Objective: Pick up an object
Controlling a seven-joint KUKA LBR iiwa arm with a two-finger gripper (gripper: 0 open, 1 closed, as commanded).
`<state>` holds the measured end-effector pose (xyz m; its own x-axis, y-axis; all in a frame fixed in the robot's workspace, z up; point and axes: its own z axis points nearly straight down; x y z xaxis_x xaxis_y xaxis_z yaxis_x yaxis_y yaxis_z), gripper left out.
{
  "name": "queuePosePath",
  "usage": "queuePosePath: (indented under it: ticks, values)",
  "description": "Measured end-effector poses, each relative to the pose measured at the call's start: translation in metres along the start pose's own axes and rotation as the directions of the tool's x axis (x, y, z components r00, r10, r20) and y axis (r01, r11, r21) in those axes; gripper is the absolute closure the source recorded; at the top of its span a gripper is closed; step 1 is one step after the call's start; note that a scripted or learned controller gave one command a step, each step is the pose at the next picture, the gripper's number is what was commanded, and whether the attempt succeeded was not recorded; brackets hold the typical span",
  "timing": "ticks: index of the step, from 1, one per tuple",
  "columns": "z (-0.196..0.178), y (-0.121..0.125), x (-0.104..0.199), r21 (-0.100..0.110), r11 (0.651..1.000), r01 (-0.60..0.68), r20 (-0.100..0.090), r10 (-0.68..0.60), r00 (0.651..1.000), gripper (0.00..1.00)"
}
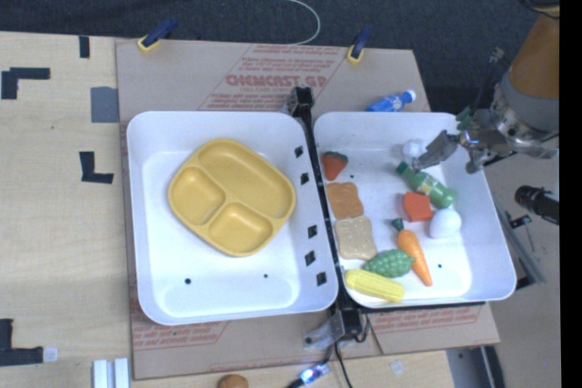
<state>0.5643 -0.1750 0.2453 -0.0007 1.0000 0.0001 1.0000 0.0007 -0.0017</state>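
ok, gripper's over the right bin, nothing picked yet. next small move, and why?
Probably lower straight down toward the green bottle. The gripper hangs above the right bin's upper part with nothing visibly between its fingers, and the bottle lies just below-left of it, close beside the orange-red block and white piece, so descend carefully.

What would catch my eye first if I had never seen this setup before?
Probably the big yellow divided plate lying alone in the left bin. Next, the colourful toy food crowding the right bin: a carrot, a corn cob, a strawberry and a green bottle. At the right, the grey arm with its orange band holds its gripper over that bin's far right corner.
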Motion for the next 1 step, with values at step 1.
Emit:
queuePosePath:
  ticks: [1]
  values:
    - [0.0441, -0.0021, -0.002, 0.004, 1.0, 0.0, 0.0, 0.0, 1.0, 0.0]
